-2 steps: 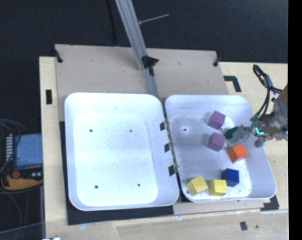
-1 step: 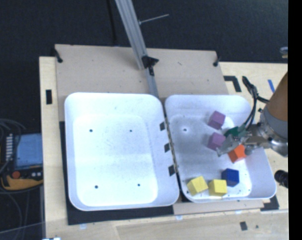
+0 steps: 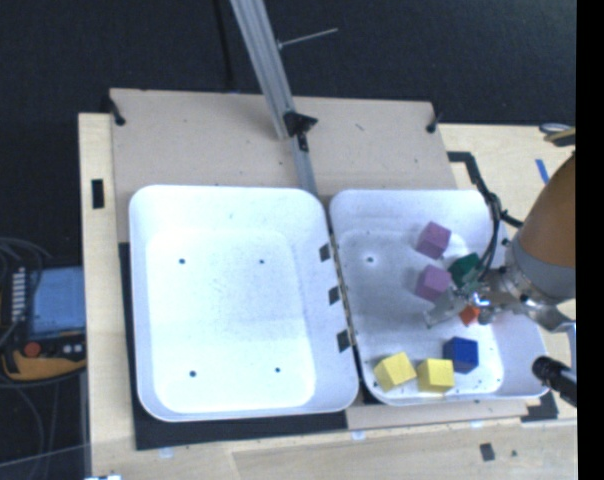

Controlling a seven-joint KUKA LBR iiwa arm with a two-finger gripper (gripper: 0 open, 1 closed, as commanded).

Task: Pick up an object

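Your arm (image 3: 557, 238) comes in from three o'clock, and its tool (image 3: 452, 310) sits low inside the right bin (image 3: 382, 228), near the bin's middle. You cannot tell from this view whether it is spread or pressed together, and no object shows clearly between its tips.

Just at the tool's ten o'clock lies a purple block (image 3: 432, 282), touching or nearly touching it. A second purple block (image 3: 434, 238) sits at twelve o'clock from the first, close by. A dark green piece (image 3: 466, 265) lies at the tool's one o'clock, and a small orange-red piece (image 3: 469, 315) just at its three o'clock, partly under the wrist.

Toward the bin's six o'clock rim you have two yellow blocks, one (image 3: 394, 371) at seven o'clock of the tool and the other (image 3: 436, 373) just beside it, with a blue block (image 3: 462, 353) at their two o'clock.

The left bin (image 3: 232, 298) lies on the surface (image 3: 212, 138) at nine o'clock of the right one, edges touching.
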